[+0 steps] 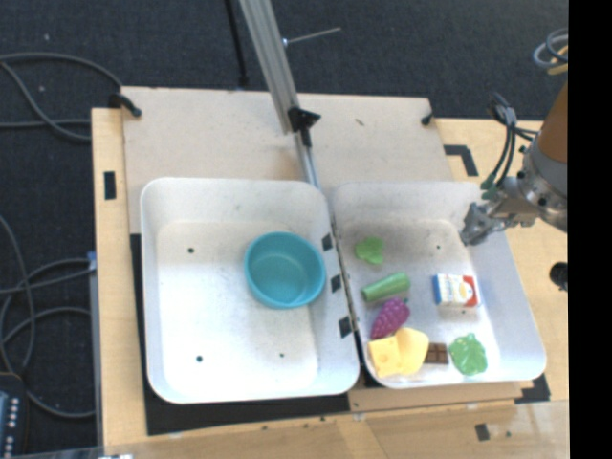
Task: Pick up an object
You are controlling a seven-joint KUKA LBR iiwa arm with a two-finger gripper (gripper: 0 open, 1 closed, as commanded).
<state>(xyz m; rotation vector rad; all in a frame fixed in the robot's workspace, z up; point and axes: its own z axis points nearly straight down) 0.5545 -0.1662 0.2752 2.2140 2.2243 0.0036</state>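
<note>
Looking down from the fixed camera, the grey two-finger gripper [475,228] hangs over the upper right rim of the right-hand shallow white bin [521,304], at about two o'clock from that bin's middle. Whether it is open or closed I cannot tell; nothing shows between its tips, so it appears to carry nothing.

Every candidate for the pick lies in that same bin. A small white carton with blue and red print [453,290] sits nearest, at roughly six o'clock from the gripper and apart from the other pieces, which I judge makes it the easiest target. A short green plastic cylinder [384,286] lies near the bin's left wall, with a small green lumpy toy [369,250] at its twelve o'clock and a purple grape-cluster toy [389,317] just beside it at six. Lower still, a yellow wedge-shaped block [399,352] touches the grapes, a small brown bar [437,354] sits at its three o'clock, and a bright green leafy toy [468,354] rests near the lower right rim.

Those crowded lower pieces leave little finger room, whereas the bin's upper middle floor is bare. Sitting alone in the left-hand white bin [191,352] is a round teal plastic bowl [284,269], well apart from the gripper.
</note>
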